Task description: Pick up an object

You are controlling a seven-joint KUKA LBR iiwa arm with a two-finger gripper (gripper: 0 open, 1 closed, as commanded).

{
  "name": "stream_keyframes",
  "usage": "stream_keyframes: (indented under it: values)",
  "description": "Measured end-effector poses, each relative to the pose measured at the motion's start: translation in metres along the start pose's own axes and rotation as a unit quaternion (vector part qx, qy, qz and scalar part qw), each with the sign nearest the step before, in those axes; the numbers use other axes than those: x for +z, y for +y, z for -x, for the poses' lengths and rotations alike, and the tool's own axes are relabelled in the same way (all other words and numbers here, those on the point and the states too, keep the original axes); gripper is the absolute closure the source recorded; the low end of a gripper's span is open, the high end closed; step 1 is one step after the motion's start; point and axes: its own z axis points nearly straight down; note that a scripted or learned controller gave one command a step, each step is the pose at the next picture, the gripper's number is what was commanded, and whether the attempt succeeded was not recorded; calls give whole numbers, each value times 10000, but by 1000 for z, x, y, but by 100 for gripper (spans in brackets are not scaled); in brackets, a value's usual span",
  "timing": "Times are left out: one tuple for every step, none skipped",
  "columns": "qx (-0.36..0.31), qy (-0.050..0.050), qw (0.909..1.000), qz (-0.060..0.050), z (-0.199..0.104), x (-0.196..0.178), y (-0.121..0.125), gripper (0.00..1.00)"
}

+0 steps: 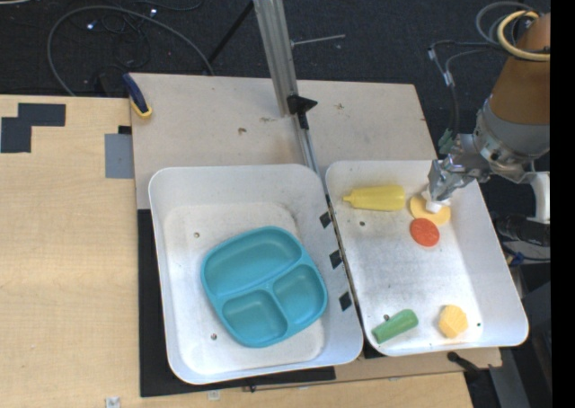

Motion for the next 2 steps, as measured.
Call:
stream_keyframes:
  values:
    - [-5, 0, 10000, 1, -62, 0, 1, 100]
    - [-6, 4, 10000, -2, -122, 1, -3, 100]
